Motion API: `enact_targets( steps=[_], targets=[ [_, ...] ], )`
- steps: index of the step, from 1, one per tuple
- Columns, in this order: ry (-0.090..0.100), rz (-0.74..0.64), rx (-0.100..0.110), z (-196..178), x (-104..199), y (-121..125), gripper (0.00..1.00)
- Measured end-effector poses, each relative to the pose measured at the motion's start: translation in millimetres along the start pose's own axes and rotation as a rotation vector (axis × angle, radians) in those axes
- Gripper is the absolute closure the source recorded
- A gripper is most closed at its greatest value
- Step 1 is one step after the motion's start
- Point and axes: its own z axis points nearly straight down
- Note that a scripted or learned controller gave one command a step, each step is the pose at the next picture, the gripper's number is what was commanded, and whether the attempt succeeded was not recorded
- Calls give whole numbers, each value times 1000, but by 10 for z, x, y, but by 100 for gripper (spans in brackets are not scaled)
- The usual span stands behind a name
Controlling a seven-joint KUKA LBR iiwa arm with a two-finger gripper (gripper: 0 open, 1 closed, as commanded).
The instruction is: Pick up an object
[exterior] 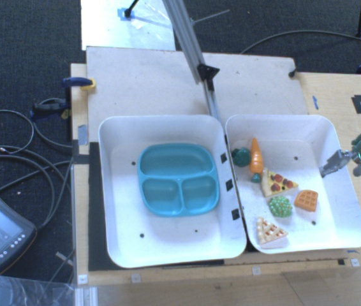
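From above, the pincer (335,163) comes in at the far right, hanging over the right rim of the right bin (333,129). One grey finger slants down and to the left over that rim; whether the pincer is open or shut I cannot tell, and nothing is seen between its fingers.

The toy foods all lie to the pincer's left, inside the right bin. Nearest it, down and left, is a small orange waffle (306,200). Just beyond that sits a pizza slice (278,183) with red dots, and below it a green bumpy ball (280,206). Further down, near the bin's front wall, lies a second pizza slice (270,230). Farthest left in this bin, about level with the pincer, an orange carrot (256,156) stands beside a dark green round piece (240,156), the two close together.

Well apart to the left, past the divide between the bins, the left bin (120,171) holds a blue divided plate (178,178). Both bins rest on the pale desk (148,81).
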Motion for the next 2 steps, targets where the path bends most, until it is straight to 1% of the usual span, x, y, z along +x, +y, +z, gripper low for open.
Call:
enact_targets(
  steps=[1, 2],
  targets=[
    [0, 3, -1, -1, 0, 1, 0],
    [1, 6, 5, 626, 19, 5, 0]
  ],
)
